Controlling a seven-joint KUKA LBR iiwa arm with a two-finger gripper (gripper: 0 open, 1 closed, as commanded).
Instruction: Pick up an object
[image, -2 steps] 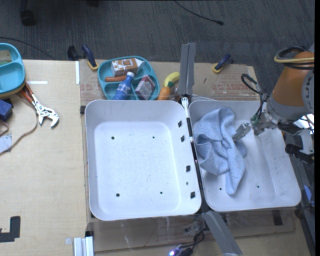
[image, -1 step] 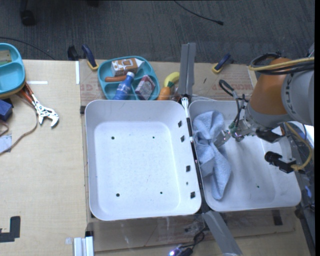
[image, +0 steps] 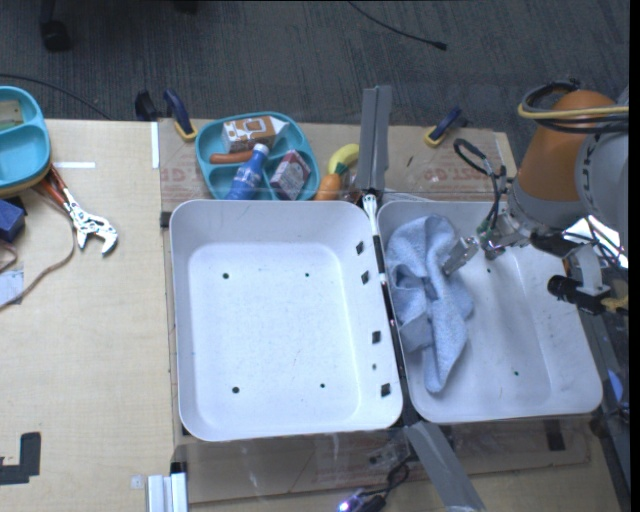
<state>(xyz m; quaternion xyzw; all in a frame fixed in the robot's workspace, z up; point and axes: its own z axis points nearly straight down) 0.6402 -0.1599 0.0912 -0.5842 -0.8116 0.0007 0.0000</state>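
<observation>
We cannot tell how the gripper (image: 462, 256) is set; it hangs at the right edge of one blue cloth (image: 428, 300), crumpled along the right bin's (image: 540, 385) left wall. Of two bins, the left bin (image: 280, 320) offers open floor.

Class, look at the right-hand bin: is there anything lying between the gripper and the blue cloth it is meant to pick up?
Nothing visible stands in the way. The gripper sits at the right edge of the crumpled blue cloth in the right bin, with bare white bin floor beside it.
</observation>
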